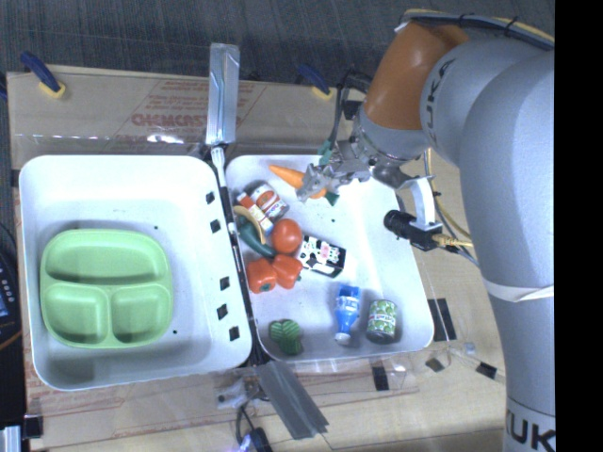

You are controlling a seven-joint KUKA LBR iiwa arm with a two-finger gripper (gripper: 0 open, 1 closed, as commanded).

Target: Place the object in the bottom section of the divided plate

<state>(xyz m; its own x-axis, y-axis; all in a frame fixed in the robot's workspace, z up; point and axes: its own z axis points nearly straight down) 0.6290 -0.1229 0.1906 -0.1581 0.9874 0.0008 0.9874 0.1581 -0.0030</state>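
The arm reaches in from the right of the frame, its gripper (320,179) low over the upper part of the right bin (407,281), right at the carrot (288,174). Whether the fingers are open or closed on anything cannot be told here. This looks like the picking step: the green divided plate (105,288) sits in the left bin (57,370) at the lower left of the frame. Next comes a secure grasp, a lift over the divider (231,262), and a release into the plate's bottom section.
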